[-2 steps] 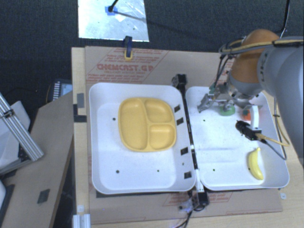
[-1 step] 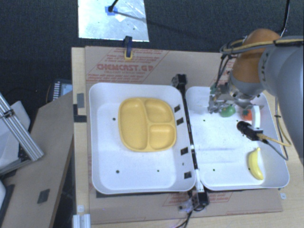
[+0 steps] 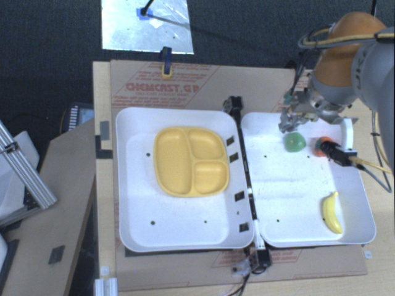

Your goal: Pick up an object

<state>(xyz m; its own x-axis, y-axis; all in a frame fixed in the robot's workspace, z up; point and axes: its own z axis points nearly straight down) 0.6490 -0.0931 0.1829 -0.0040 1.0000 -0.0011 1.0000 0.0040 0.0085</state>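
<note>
In the right bin [image 3: 290, 190] a green round fruit [image 3: 295, 142] lies near the back. An orange-red object [image 3: 321, 147] rests just right of it, partly behind a black part of the arm. A yellow banana [image 3: 331, 213] lies near the front right corner. My gripper [image 3: 289, 124] hangs over the back of the right bin, just above and left of the green fruit, and nothing shows between its fingers. The left bin [image 3: 136, 221] holds a yellow divided plate [image 3: 190, 161].
A black divider [image 3: 242, 165] with clips runs between the two bins. Cardboard [image 3: 166, 88] lies under the bins. A shiny metal sheet [image 3: 147, 17] lies at the back left. The grey arm with its orange band [image 3: 349, 42] enters at the upper right.
</note>
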